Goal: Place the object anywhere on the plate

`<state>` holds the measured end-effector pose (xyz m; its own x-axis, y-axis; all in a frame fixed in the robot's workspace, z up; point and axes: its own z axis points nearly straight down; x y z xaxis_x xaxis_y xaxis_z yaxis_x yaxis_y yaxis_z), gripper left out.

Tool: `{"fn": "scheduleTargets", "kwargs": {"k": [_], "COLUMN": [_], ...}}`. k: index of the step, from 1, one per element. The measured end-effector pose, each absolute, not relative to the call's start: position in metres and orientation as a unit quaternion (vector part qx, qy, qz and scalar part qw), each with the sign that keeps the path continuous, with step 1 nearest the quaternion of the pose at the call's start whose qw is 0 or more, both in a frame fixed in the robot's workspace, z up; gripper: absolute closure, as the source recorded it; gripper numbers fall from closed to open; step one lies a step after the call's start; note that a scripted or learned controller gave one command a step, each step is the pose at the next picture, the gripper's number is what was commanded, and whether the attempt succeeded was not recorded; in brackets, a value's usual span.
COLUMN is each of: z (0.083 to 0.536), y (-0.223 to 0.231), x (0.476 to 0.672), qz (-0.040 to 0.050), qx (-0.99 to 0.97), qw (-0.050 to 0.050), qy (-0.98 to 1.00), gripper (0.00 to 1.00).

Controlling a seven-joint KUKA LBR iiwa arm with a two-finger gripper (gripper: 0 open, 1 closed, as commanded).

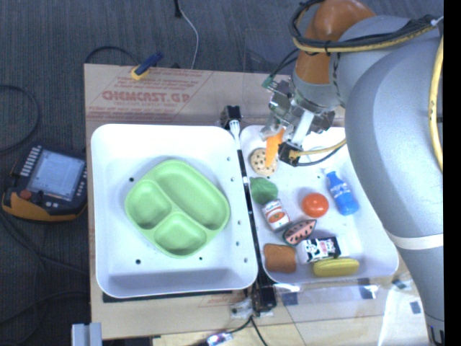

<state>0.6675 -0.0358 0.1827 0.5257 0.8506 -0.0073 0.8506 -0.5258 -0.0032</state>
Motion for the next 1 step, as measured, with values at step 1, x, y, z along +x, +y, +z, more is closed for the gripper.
{"fn": "scheduleTargets", "kwargs": {"k": [1], "z": [0.2098], "y": [0.0448], "x": [0.6237], "qz": [-0.0020], "qx": [0.782], "qw": [-0.001], "qy": [0.624], "gripper": [1.00]}}
